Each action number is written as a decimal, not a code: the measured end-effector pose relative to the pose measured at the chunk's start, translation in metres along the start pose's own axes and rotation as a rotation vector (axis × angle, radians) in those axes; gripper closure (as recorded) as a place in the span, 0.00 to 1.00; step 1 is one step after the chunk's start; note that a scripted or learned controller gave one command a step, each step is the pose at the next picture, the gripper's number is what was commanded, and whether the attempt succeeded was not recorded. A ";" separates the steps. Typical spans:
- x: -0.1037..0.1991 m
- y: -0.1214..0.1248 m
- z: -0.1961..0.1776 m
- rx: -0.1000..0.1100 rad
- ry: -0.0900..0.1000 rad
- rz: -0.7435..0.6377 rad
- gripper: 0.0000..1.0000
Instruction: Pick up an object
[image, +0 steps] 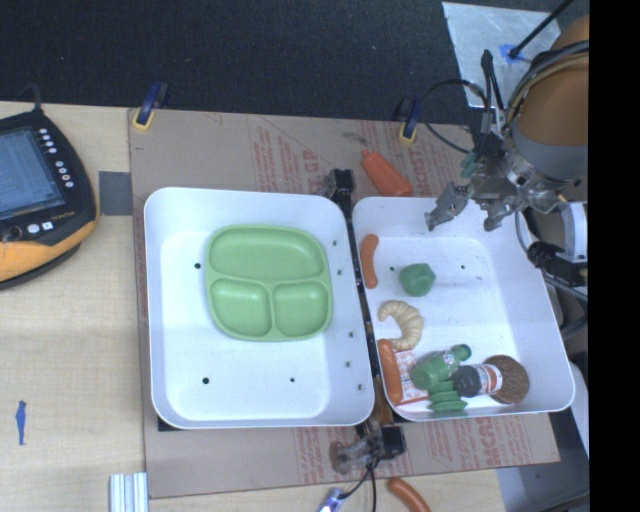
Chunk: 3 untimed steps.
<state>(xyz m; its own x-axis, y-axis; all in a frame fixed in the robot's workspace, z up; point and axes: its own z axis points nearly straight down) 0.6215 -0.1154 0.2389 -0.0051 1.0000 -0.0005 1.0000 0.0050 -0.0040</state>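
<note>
My gripper (468, 212) hangs over the far edge of the right bin (520, 300), fingers spread apart with nothing between them. Below it in that bin lie a small green block (417, 278), a thin orange sausage (369, 260) by the left wall, a pale croissant (403, 322), a green toy bottle (440, 368), a dark-capped bottle (478, 380), a brown round piece (511, 376) and an orange strip (390, 372). The left bin (180, 300) holds a green divided plate (268, 281).
An orange carrot (385, 173) lies on the cardboard behind the bins. A teach pendant (35, 195) rests at the far left. Another orange piece (412, 493) and a clamp (365, 450) sit at the front edge. Cables hang by the arm at right.
</note>
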 end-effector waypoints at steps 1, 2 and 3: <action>-0.028 -0.009 0.148 0.001 -0.002 0.000 0.00; 0.002 -0.059 0.147 0.000 -0.001 0.000 0.00; 0.000 -0.059 0.137 0.001 -0.004 -0.006 1.00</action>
<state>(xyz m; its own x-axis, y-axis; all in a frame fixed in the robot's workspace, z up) 0.5624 -0.1153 0.1019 -0.0108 0.9999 -0.0042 0.9999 0.0108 -0.0049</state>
